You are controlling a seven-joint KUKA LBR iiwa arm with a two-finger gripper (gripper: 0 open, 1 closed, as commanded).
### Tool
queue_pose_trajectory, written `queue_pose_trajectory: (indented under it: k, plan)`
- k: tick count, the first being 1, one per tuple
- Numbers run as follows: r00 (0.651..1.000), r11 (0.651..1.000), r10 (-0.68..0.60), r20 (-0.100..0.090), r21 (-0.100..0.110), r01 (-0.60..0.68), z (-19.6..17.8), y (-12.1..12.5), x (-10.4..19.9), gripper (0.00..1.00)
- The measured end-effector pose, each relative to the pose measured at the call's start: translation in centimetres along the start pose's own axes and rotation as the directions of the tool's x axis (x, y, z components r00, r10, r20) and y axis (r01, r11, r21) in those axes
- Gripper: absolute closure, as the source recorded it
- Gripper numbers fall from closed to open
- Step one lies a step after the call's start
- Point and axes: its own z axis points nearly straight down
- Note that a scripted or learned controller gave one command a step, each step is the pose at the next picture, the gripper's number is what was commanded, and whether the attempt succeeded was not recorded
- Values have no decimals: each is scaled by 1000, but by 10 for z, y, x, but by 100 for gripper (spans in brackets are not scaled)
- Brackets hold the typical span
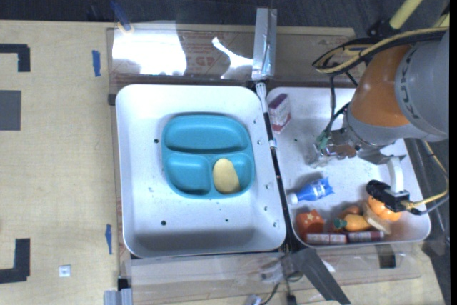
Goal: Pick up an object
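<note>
Nearest you, along the front wall of the right bin (pixel 421 231), lay a slim red-and-white bar (pixel 348 238). Just behind it sat a red round piece (pixel 308 219), a small orange-and-green piece (pixel 352 221) and, toward the bin's right corner, a larger orange piece (pixel 383 209). These were crowded together, and you could not tell which of them touched. A little farther back, a blue-and-white bottle (pixel 312 191) lay on its side on the bin floor, apart from that cluster. Beyond it the gripper (pixel 329 147) hung over the middle of the right bin, reaching in from the right under the grey arm (pixel 426 89) with its orange band. You could not tell how wide it stood, and nothing showed in its grasp. Every loose object lay on a bin floor or in the tray. Farther still, a small pink-and-white carton (pixel 279 113) stood close against the divider side of that bin. In the left bin (pixel 139 175), a blue divided tray (pixel 187 136) held a pale yellow, egg-shaped piece (pixel 226 175) in its front right compartment.
</note>
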Motion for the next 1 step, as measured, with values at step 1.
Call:
queue_pose_trajectory:
  k: [1]
  plan:
    - [987,987,159,-2,-5,-159,-101,60,46,100]
